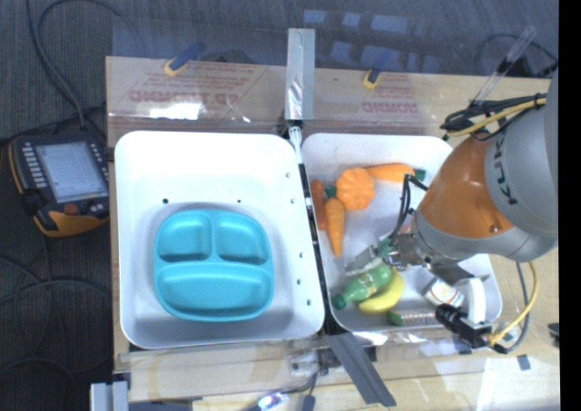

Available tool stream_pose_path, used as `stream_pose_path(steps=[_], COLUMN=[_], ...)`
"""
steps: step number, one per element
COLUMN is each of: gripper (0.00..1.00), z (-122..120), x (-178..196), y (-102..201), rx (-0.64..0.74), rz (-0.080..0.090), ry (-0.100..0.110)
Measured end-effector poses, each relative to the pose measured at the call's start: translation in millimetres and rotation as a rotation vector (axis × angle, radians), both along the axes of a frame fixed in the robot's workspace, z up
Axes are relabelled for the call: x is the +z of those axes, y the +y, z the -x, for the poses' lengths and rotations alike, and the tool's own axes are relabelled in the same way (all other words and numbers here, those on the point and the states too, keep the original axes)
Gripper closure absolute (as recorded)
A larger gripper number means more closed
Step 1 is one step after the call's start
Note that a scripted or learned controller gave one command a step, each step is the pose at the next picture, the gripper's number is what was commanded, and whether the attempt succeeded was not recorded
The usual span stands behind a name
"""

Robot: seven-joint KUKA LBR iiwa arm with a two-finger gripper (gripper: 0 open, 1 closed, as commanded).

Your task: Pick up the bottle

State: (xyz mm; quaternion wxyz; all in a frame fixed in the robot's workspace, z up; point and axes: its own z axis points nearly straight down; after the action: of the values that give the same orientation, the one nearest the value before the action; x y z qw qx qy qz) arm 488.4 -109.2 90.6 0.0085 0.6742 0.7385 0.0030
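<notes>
The green bottle point(361, 286) lies on its side in the right bin point(320, 309), near the front left corner, with its cap pointing left. A yellow banana point(388, 297) presses against its right side. My gripper point(383, 259) hangs just above the bottle's right end, at the end of the grey and orange arm that comes in from the right. The gripper's metal tip sits close over the bottle, and whether it touches the bottle is unclear.
An orange carrot point(334, 224), a small orange pumpkin point(356, 189) and a second carrot point(392, 171) lie behind the bottle. A white object point(457, 295) rests at the front right. In the left bin point(136, 173) lies a blue divided plate point(214, 263).
</notes>
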Motion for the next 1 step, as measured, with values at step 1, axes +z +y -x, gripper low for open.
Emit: stream_pose_path(steps=[1], gripper=[1.0], z=[-2.6], x=[12.1], y=[2.4], rx=[0.002], rz=[-0.004], ry=[-0.005])
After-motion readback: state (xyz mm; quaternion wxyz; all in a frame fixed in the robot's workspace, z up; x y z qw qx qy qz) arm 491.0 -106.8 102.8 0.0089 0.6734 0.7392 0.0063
